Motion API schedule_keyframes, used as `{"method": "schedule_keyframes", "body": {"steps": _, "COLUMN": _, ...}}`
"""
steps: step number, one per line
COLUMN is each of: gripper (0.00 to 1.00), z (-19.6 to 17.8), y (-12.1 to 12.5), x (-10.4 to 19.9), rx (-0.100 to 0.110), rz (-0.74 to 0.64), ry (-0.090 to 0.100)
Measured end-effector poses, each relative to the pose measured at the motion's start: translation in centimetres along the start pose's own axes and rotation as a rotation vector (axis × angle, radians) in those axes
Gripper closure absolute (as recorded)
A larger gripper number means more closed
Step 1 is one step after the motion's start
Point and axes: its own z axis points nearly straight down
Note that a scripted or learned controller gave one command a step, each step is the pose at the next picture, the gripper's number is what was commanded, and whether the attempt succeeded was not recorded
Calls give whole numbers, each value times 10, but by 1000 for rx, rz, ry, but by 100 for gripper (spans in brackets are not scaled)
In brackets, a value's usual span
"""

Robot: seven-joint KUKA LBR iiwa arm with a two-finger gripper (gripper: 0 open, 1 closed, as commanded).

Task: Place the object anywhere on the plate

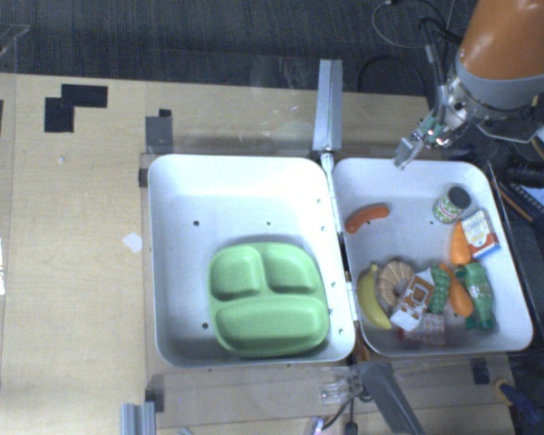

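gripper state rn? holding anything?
Gripper: cannot be told; it sits above the back edge of the right white bin, with nothing visibly between its fingers.

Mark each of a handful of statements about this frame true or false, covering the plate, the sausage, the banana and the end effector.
1. The green plate lies in the left bin. True.
2. The sausage rests on the plate. False: it lies in the right bin, near its upper left.
3. The banana lies in the right bin's lower left, beside the pile of items. True.
4. The end effector is above the plate. False: it is at the right bin's far rim.
5. The can stands in the left bin. False: it is in the right bin.
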Motion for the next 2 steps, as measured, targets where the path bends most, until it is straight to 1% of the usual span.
{"method": "schedule_keyframes", "body": {"steps": 1, "gripper": 0, "z": 0, "y": 0, "x": 0, "rx": 0, "rz": 0, "ry": 0}}
{"method": "schedule_keyframes", "body": {"steps": 2, "gripper": 100, "z": -13, "y": 3, "x": 0, "rx": -8, "rz": -3, "ry": -5}}
